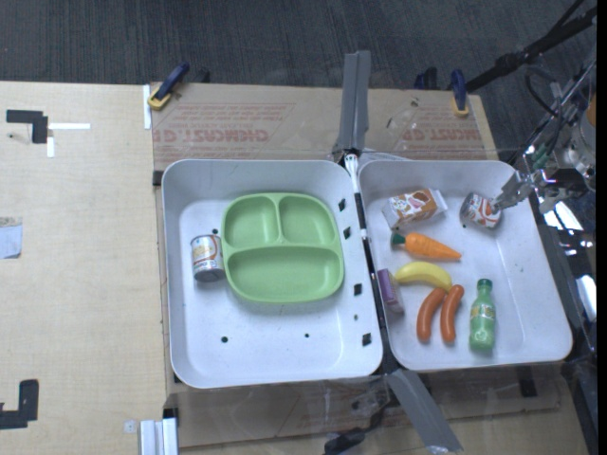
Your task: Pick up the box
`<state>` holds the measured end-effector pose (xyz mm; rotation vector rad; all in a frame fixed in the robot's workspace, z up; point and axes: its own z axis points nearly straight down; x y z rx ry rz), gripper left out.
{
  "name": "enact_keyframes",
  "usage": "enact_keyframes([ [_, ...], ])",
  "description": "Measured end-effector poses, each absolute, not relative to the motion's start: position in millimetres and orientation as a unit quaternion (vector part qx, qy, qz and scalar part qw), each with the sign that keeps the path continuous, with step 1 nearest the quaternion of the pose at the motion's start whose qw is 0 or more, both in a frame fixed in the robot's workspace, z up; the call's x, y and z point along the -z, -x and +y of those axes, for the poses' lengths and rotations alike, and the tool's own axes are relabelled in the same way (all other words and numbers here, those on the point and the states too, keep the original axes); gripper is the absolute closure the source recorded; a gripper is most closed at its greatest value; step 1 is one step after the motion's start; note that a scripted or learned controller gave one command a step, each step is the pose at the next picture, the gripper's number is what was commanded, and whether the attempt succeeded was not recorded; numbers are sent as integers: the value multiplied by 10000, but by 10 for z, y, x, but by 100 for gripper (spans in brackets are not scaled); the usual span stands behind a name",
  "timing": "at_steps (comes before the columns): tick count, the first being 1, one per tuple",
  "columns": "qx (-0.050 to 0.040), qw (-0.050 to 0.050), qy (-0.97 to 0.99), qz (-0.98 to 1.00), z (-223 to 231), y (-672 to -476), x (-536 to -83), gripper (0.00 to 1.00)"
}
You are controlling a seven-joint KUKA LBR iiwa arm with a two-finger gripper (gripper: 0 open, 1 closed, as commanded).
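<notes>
While poised over right bin [545, 282], claw [517, 190], grip unreadable, hung just right of box [415, 207], above dark carpet [285, 17].

The pincer [520, 190] hangs at the right bin's far right edge, arm reaching in from the right.

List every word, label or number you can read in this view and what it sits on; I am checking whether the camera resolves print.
Red lettering on the cardboard sheet under the bins: appears upside down, too blurred to quote with confidence.
Box: printed picture, text too small to read.
Can in the left bin: label unreadable.
Can in the right bin: label unreadable.
Green bottle: label unreadable.
</notes>
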<state>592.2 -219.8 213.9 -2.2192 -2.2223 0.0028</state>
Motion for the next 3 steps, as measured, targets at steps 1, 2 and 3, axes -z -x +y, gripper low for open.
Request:
enact_keyframes([
  [1, -13, 17, 7020, -7121, -1237, -5233, -1364, 0],
  [2, -5, 8, 6849, -7287, -2068, -4778, -910, 0],
  [3, 6, -11, 6932, -7208, -1609, -4890, -1094, 0],
])
